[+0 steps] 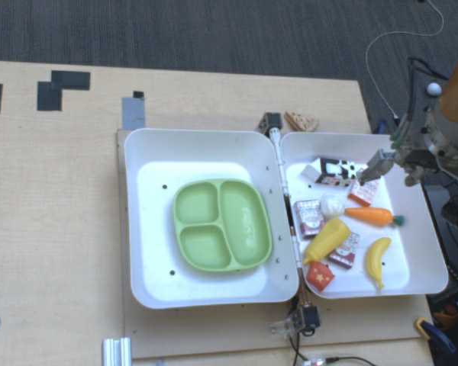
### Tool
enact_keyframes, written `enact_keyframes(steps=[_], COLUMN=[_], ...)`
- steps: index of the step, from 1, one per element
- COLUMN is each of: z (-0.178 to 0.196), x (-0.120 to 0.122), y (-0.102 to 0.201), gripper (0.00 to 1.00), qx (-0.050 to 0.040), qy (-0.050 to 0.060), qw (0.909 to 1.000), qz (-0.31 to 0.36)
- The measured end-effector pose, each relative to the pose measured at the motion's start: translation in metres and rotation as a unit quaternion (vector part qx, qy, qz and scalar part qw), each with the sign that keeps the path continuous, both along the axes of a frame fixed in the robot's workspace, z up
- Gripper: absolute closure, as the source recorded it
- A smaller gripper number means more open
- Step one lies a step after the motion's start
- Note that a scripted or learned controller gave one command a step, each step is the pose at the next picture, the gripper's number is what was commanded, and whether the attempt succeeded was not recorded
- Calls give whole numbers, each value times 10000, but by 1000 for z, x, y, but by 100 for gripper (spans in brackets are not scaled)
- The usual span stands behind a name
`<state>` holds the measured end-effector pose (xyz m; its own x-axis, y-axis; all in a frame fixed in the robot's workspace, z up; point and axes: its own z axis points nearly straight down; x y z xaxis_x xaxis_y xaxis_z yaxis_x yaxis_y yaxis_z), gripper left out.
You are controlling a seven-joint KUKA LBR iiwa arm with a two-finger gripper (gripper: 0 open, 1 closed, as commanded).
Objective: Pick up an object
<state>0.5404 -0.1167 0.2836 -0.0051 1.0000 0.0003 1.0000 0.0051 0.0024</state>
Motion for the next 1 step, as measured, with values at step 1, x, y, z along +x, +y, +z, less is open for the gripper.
enact_keyframes(steps=[1], z=[-128], x=[-42], y=[1], gripper=[0], qx=[3], qy=[16], qw=[10000], qz=[-17])
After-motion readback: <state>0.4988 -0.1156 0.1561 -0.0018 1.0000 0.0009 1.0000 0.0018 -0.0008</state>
